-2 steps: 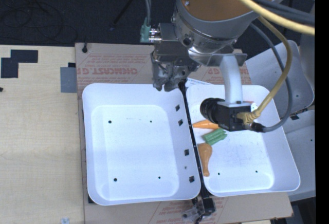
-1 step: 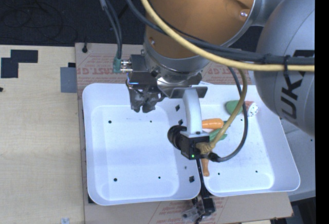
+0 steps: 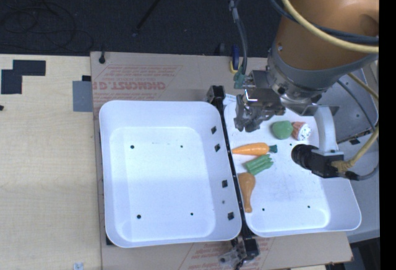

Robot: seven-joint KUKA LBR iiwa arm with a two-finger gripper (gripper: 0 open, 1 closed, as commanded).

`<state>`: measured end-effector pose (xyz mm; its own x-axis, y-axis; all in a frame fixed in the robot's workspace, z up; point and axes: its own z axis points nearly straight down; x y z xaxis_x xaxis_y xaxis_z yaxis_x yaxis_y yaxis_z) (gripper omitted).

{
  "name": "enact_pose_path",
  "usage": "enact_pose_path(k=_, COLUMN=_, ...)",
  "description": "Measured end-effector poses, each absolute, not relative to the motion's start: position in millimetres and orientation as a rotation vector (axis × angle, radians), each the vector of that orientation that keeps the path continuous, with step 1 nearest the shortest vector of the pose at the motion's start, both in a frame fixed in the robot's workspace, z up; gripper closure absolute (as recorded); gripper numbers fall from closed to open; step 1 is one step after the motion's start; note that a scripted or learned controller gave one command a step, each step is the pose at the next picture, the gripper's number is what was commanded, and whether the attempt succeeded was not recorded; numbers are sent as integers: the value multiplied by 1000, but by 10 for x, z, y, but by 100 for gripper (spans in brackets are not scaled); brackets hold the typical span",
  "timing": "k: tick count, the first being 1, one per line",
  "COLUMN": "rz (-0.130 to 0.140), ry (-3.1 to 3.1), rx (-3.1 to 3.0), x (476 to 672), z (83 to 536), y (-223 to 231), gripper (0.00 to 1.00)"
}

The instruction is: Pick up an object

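A: Camera view: where does the hand (image 3: 249,119) stand?
B: Over the right bin (image 3: 297,200), close by the toy carrot (image 3: 250,149); whether it is released or clenched, I cannot tell. The carrot looks light, stiff and probably slick, and is best gripped across its thick middle.

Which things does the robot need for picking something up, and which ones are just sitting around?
For the job:
gripper
carrot
green pod
orange gourd
round green lump
small white and red piece
right bin

Just lying about:
left bin
cardboard sheet
black patch
grey patch
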<state>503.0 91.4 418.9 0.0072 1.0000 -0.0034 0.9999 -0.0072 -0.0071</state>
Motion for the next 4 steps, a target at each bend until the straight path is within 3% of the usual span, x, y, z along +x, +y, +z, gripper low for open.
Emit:
enact_pose_path(k=1, rz=6, ry=-2218, rx=-2221, x=4747, z=4306, y=739, gripper=100)
enact_pose_path(k=2, rz=11, ry=-2218, rx=-2219, x=4761, z=4394, y=742, gripper=100)
enact_pose_path(k=3, rz=-3, ry=-2226, rx=-2219, x=4761, z=5122, y=952, gripper=100)
enact_pose_path(k=4, rz=1, ry=-2222, rx=-2221, x=5414, z=5317, y=1117, gripper=100)
